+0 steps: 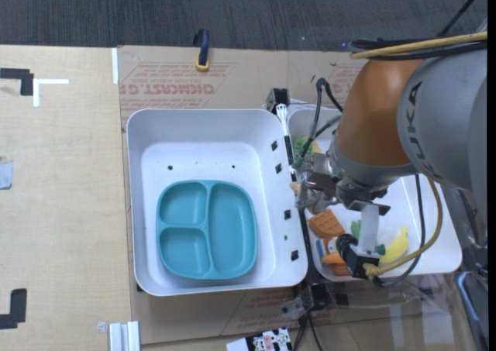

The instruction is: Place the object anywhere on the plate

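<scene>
"KUKA" lettering on arm (434, 117)

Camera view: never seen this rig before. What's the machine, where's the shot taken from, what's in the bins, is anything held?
There is one picture, taken by a fixed camera above the bench, looking down at a slant. The big grey shape with the orange band is a robot arm reaching in from the right. It hangs over the right-hand white bin. Its gripper sits low over that bin, but the arm hides its end, so I cannot tell whether anything is held.

The left white bin holds a teal plate with three compartments; nothing lies on it. The right bin holds small toy-like items: an orange piece, a yellow piece and something green near the wall between the bins. The job is to put one of them on the plate, which is not yet done.
</scene>
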